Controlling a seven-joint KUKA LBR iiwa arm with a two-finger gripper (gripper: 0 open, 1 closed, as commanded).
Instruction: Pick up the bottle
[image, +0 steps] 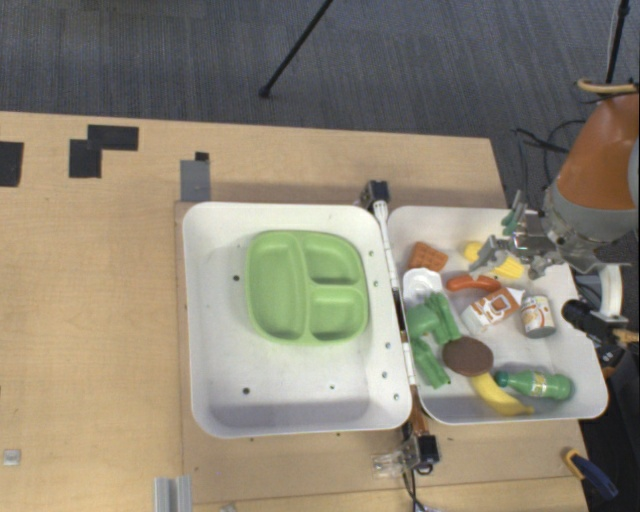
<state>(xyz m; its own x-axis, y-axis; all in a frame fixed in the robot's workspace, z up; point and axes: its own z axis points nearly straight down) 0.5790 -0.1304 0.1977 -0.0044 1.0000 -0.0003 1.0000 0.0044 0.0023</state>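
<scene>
The green bottle (535, 384) lies on its side at the near right of the right bin (596, 404), touching a banana (497, 398). The gripper (508, 250) hovers farther back; its opening cannot be told.

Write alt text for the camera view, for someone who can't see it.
A robot gripper hovers over the right bin, which is crowded with toy food, while the green bottle lies on its side near the front edge beside a banana. The left bin holds a green divided plate.
</scene>
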